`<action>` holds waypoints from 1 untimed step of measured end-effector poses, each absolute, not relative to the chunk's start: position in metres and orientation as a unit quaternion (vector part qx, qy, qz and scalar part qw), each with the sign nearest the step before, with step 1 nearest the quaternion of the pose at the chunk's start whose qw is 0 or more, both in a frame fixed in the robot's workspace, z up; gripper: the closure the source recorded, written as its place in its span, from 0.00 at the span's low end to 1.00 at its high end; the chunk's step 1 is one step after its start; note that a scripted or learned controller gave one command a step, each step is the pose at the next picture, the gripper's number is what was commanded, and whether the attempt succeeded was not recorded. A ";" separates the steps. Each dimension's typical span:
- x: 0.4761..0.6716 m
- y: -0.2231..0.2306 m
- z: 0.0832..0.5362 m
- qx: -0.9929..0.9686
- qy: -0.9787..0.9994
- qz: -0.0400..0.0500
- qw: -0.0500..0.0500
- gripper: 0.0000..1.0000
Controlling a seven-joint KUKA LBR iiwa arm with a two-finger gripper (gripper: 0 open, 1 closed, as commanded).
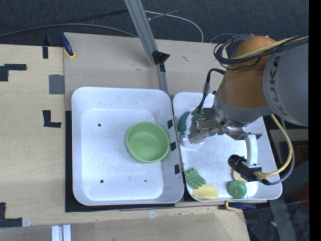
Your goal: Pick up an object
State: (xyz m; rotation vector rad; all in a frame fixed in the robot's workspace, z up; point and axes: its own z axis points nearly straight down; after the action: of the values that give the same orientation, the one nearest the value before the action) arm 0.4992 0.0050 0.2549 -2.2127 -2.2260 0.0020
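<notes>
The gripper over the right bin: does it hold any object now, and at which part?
It cannot be told. The gripper is low in the right bin, beside a teal object, but the view shows no object clearly in it.

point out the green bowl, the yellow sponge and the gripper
green bowl (148, 142), camera view, centre of its inside
yellow sponge (206, 192), camera view, middle of its top face
gripper (192, 134), camera view, at its tip over the right bin

Two bins side by side on the bench (110, 69). In the left bin (90, 104): a bowl (147, 142), toward the right bin (220, 157). Right of the bowl, across the divide: gripper (193, 132), brush (195, 177), sponge (206, 192), ball (236, 189).
</notes>
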 end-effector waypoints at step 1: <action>0.496 0.048 0.249 -0.705 -0.709 0.001 0.002 1.00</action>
State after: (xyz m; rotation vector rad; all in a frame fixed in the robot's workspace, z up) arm 0.4964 0.0482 0.2488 -2.2128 -2.2254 0.0033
